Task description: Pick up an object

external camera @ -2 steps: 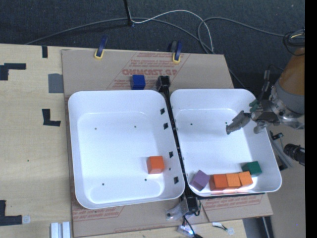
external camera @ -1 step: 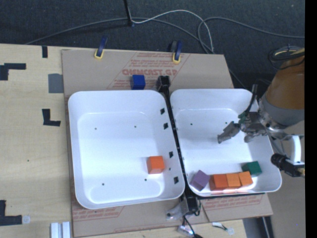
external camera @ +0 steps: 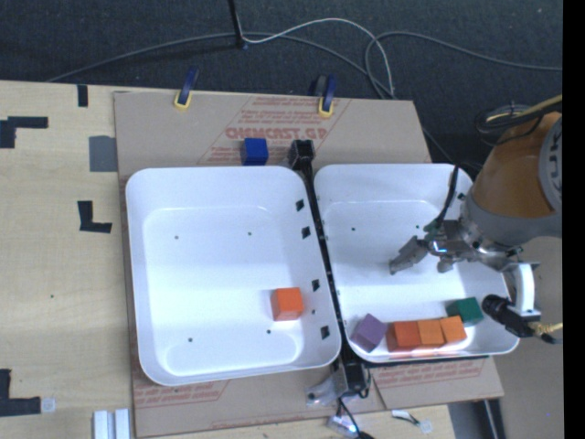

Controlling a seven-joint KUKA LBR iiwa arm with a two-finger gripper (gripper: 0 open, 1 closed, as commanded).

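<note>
Hovering over the right shallow white bin (external camera: 366, 183), the two-finger gripper (external camera: 409, 256) is empty; its grip state cannot be told. Orange cube (external camera: 287, 303) lies in the left white bin (external camera: 146, 245).

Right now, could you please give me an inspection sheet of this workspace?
Surface: two white bins, left bin and right bin, on cardboard.
Job's things: orange block in left bin; purple block, orange blocks and green block along right bin's near wall.
Clutter: blue block on the cardboard behind the bins.
Grippers: gripper over right bin, nothing between its fingers.
Cables: grey cables on dark floor.
Surroundings: two clamps on cardboard edge.
</note>
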